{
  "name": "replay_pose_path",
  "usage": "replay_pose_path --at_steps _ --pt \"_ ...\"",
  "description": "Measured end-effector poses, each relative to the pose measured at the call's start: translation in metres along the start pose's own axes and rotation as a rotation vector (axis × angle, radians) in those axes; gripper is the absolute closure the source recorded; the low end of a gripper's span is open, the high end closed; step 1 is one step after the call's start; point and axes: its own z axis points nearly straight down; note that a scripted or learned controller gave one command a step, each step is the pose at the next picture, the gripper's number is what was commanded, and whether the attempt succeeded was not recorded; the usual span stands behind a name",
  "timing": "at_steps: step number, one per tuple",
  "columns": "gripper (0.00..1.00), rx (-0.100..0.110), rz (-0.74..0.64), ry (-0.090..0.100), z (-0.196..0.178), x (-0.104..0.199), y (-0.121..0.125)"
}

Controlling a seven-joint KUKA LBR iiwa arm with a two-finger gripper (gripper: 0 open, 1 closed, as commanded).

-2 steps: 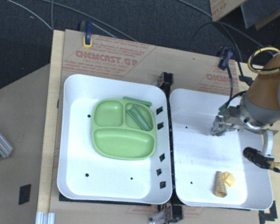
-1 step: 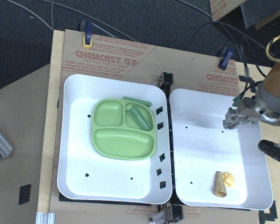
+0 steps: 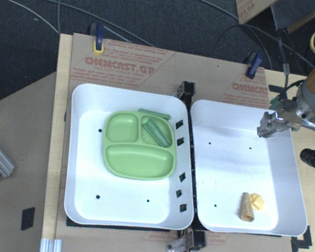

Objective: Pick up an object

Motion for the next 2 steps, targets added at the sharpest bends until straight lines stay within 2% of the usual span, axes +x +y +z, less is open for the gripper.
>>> replay_pose_path --at_steps 1,2 --pt "1.0 -0.001 0.0 0.0 -0.039 0.0 0.001" --pt "1.0 0.006 -0.005 0.004 -0.037 0.064 0.006"
